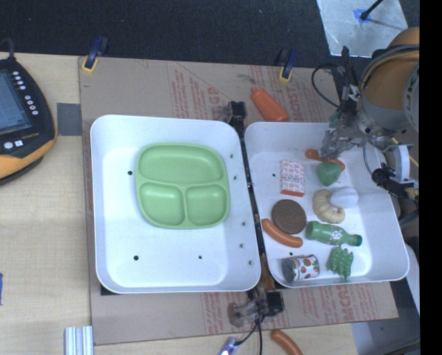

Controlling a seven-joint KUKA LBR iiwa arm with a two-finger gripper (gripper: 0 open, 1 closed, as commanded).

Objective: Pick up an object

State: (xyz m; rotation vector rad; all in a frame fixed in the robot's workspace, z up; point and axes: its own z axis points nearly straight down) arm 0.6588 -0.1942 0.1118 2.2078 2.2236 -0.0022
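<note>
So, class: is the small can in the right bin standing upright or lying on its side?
On its side. The can lies in the right bin, its printed label facing up and one round end pointing left.

Light is even and fairly bright, falling from above, with the two white bins close to overexposed; the left bin shows a soft grey gradient along its inner walls, far to the left of the gripper. Shadows are short and faint, sitting just beneath the small objects below the gripper. The dark floor above the gripper is nearly black, without detail. Focus is soft overall, with mild colour fringing on edges. The green tray carries a weak sheen, no hard glare.
</note>
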